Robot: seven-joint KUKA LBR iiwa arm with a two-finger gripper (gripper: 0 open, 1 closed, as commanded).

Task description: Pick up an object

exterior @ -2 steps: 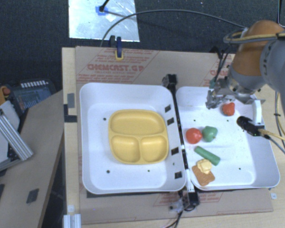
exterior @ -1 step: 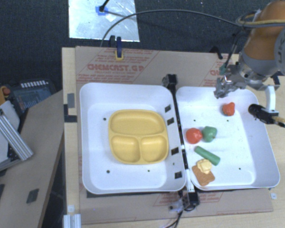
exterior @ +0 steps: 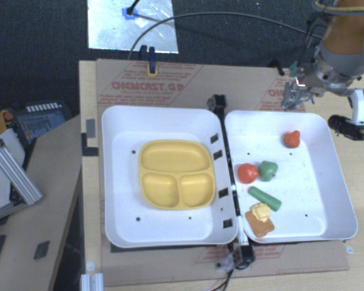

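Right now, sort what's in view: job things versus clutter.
Job:
- orange-red piece
- red tomato
- green pepper
- green cucumber
- yellow-and-orange piece
- right bin
- gripper

Lying about:
- yellow divided tray
- left bin
- foil sheet

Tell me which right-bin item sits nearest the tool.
The orange-red piece, alone near the right bin's far edge, below the tool. The other items cluster lower, toward the divider.

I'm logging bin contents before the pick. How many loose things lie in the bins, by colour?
Red: 2, a tomato and a small red piece
Green: 2, a round piece and a long piece
Yellow: 2, a divided tray and a block
Orange: 1, a piece
Total: 7
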